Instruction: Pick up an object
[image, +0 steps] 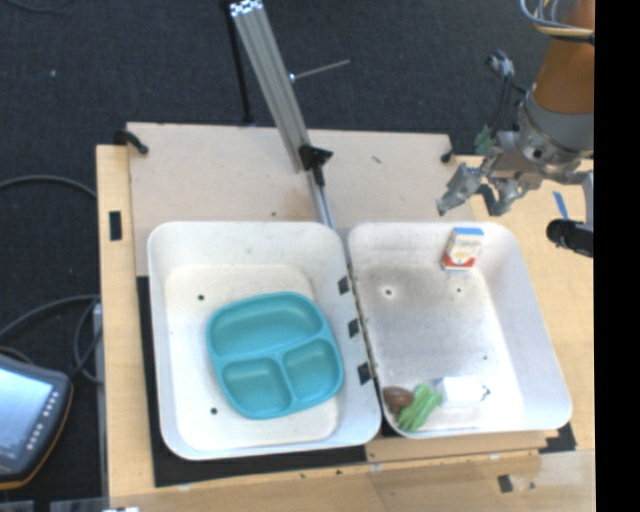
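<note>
My gripper (478, 195) hangs above the far rim of the right bin (530, 330), open, with nothing between its fingers. Just below it a small white and red carton (463, 247) lies at the far side of that bin. At the near edge of the same bin sit a brown lump (398, 398), a green object (424, 406) and a small white block (462, 389), close together.
The left bin (180, 290) holds a teal divided plate (275, 353). A slanted metal bar (283, 100) runs from the top down to the gap between the bins. A black device (30, 420) lies off the bench at lower left.
</note>
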